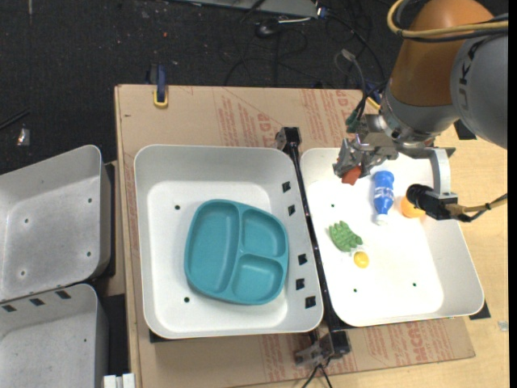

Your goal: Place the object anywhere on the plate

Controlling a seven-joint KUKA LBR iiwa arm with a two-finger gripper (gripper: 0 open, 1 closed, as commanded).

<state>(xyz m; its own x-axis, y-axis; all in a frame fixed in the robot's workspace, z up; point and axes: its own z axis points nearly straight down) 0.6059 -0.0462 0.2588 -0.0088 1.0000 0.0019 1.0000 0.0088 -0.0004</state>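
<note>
Camera view: gripper (352, 168) at the right bin's (452, 297) 11 o'clock corner; we can't tell its opening or hold; bottle (382, 193) just beside; plate (237, 251) empty; risk: closing on bin wall, missing.

Red print on the cardboard sheet (242, 111) seems unreadable.

A tan bench (210, 107) carries two shallow white bins side by side: the left bin (153, 241) and the right bin (436, 285), edges touching.
</note>
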